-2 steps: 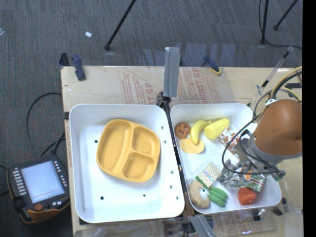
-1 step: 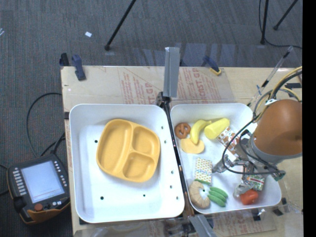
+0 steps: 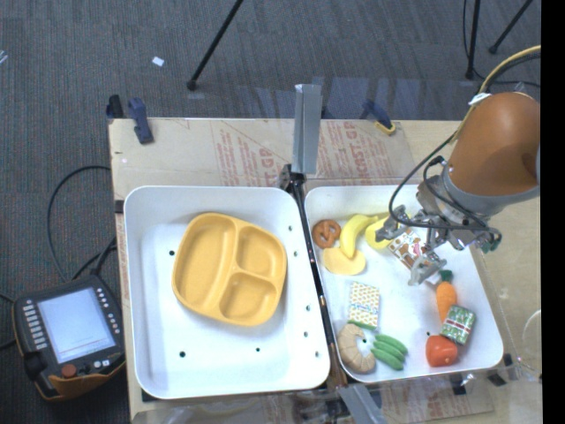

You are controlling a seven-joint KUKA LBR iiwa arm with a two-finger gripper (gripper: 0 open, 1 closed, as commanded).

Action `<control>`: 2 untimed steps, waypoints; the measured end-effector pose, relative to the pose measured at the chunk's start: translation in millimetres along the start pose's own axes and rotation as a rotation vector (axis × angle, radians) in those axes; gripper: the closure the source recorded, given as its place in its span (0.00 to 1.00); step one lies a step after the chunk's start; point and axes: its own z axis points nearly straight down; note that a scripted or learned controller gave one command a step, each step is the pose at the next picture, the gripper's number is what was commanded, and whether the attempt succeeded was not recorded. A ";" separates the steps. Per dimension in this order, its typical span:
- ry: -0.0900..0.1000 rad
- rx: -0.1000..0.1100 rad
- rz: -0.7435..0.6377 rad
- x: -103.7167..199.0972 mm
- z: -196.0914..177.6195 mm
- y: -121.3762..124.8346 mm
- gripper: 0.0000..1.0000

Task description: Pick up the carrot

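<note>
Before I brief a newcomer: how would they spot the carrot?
Look in the right-hand white bin, near its right wall below the tool. The carrot is the small orange cone with a green top, above a green-and-red can and a red tomato.

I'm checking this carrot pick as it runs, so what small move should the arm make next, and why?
Probably a short shift toward the camera, then a descent. The gripper sits just above the green top of the small orange carrot in the right white bin, so it looks off the carrot's body. A green and red box lies against the carrot's near end, leaving little room there.
</note>
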 end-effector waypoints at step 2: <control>0.007 -0.004 0.262 73.7 64.3 -2.0 0.00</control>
